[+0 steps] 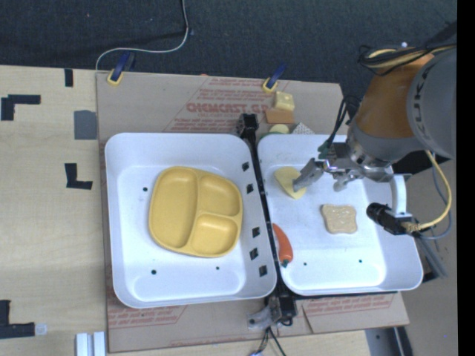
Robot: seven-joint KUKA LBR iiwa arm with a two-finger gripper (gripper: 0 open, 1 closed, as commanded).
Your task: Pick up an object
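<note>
We begin at the left bin (119, 199), well to the left of the fingers, where a yellow divided plate (195, 211) lies flat with its three compartments bare; we judge it no part of the current step. Moving right, an orange carrot-like piece (283, 244) lies against the divider between the bins, below and left of the fingers, untouched. Next comes the task's thing, a pale yellow piece (288, 182) in the upper left of the right bin (386, 273). It looks small, rounded and smooth, lying flat on the white floor, with its right edge hidden under the fingertip. The gripper (320, 170) hangs just above it, its left finger (306, 175) reaching down onto the piece and the other finger (343, 179) set apart to the right, so we read the fingers as spread, with nothing between them. We judge the step in hand to be the approach to a grasp, not yet a hold. The next move calls for centring the fingers over the piece, since it now sits at the left fingertip rather than between both, and then closing. Below and right of the fingers a tan toast-shaped piece (339, 219) lies flat and apart. On the desk above the bin stand small yellow blocks (280, 108).
</note>
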